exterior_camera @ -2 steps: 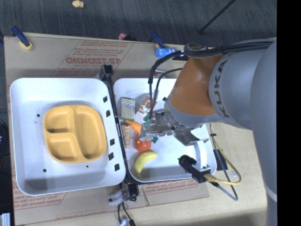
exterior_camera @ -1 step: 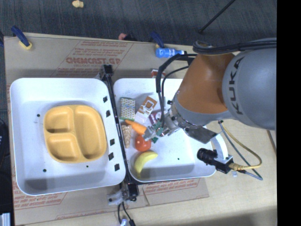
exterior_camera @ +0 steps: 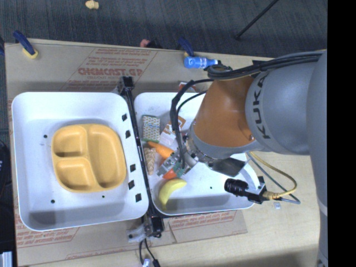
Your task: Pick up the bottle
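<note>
My gripper (exterior_camera: pixel 179 163) hangs low over the left part of the right bin (exterior_camera: pixel 222 204), among a cluster of small items. Close to it lie an orange carrot (exterior_camera: pixel 161 148), a yellow banana (exterior_camera: pixel 171 190), a small red-orange piece (exterior_camera: pixel 169 175) and a tan ribbed stick (exterior_camera: pixel 150 160). A grey mesh block (exterior_camera: pixel 150 127) and a white-and-orange packet (exterior_camera: pixel 169 131) lie just behind them. The big orange and grey wrist (exterior_camera: pixel 233 115) hides the middle and right of this bin, so I cannot pick out a bottle there.
The left bin (exterior_camera: pixel 28 149) holds a yellow divided plate (exterior_camera: pixel 89 156). A black divider (exterior_camera: pixel 136 143) runs between the bins. Blue clamps (exterior_camera: pixel 197 63) (exterior_camera: pixel 25 44) sit on the cardboard's far edge.
</note>
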`<state>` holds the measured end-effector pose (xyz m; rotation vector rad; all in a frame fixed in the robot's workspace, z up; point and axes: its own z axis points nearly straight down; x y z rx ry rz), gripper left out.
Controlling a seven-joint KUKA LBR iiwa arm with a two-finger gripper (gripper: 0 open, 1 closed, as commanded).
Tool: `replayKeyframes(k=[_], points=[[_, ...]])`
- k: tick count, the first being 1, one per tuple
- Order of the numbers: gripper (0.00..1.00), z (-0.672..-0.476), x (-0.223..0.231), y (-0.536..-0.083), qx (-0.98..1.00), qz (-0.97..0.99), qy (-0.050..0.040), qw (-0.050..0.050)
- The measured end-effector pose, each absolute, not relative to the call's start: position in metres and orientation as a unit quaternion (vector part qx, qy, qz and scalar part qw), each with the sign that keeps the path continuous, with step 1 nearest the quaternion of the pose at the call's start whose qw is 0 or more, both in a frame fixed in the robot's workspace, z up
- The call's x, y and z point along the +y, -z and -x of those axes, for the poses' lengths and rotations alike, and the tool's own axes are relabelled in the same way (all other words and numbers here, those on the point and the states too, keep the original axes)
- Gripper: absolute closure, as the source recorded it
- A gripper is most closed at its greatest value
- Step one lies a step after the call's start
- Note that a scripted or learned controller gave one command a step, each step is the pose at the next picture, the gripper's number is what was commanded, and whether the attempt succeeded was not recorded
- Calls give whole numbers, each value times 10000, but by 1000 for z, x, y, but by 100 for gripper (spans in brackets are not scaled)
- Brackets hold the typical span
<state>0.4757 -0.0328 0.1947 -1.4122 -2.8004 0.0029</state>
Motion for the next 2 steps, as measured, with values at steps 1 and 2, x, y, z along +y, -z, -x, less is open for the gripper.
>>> replayKeyframes(k=[1,2], points=[[100,-477,-65,-282,-8966,4429,-4,-2],[100,-476,-41,-225,-9931,1174,-4,15]])
